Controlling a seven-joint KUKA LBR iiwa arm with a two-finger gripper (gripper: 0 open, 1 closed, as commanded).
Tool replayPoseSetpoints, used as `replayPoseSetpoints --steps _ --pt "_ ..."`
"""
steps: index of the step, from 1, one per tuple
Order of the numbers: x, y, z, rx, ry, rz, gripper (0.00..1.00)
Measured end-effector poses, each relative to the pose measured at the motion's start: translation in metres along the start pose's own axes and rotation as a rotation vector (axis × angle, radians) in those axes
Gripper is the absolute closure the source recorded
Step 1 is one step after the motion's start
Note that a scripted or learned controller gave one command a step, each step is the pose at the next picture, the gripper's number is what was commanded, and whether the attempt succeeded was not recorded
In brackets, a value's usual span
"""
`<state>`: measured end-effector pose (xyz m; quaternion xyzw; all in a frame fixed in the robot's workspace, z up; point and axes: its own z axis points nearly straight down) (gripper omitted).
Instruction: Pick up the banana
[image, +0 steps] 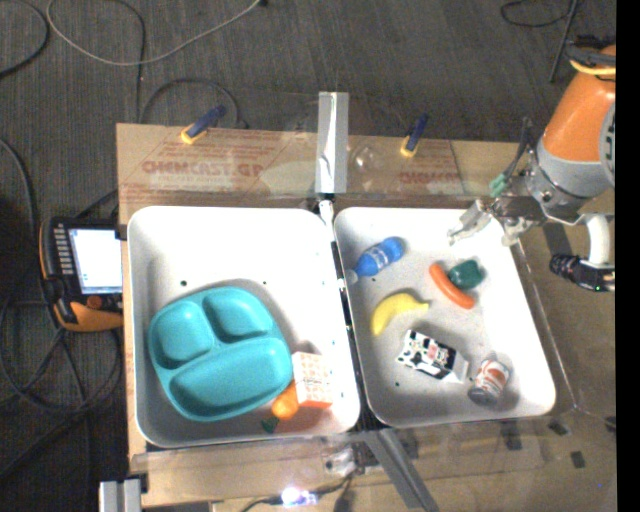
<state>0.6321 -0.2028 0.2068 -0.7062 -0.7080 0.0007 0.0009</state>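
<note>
here banana (398, 310) lies mid-bin, claw (484, 222) above the far rim.

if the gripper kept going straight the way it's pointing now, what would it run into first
The gripper points left and slightly downward across the right bin. Carried straight on, it would probably meet the blue bottle first, passing above the banana. Depth is unclear from this slanted view, so it might pass over the bottle.

Faint red lettering runs across the cardboard sheet (215, 165) at twelve o'clock behind the bins, too washed out to read, and the print on the small box (313, 380) and can (489, 378) is too small to read.
</note>
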Motion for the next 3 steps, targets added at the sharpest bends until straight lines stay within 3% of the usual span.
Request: replayPoseSetpoints --steps 1,2,3 --pt "0.056 -0.058 0.048 0.002 -0.001 0.084 0.00" --pt "0.094 -0.026 0.117 -0.010 -0.006 -0.176 0.00" --pt "0.094 -0.026 0.117 -0.011 -0.006 -0.176 0.00"
